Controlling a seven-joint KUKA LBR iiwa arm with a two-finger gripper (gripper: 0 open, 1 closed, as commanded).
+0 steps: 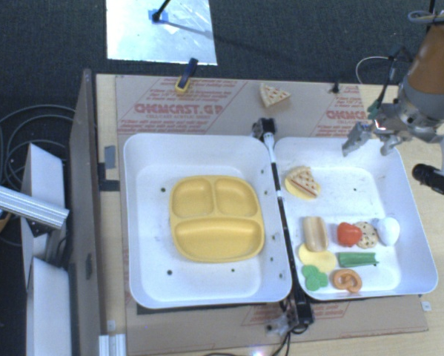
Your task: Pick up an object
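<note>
- Gripper (370, 136) hangs over the far rim of the right bin (414, 228), fingers spread, holding nothing.
- Candidates lie in that bin: sandwich wedge (302, 182) alone near the divider; hot dog (314, 233), tomato (348, 233), cookie (367, 233) and egg (388, 230) clustered.
- Recommended target: the isolated wedge; centre above it, then descend vertically.

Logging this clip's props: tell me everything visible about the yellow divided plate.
The yellow divided plate looks like matte plastic, a rounded rectangle with three compartments: two small ones on its far side, one long one on the near side. It lies flat, slightly rotated, near the middle of the left white bin, resting on the bin's floor. Nothing lies in its compartments, and nothing else touches it.
</note>
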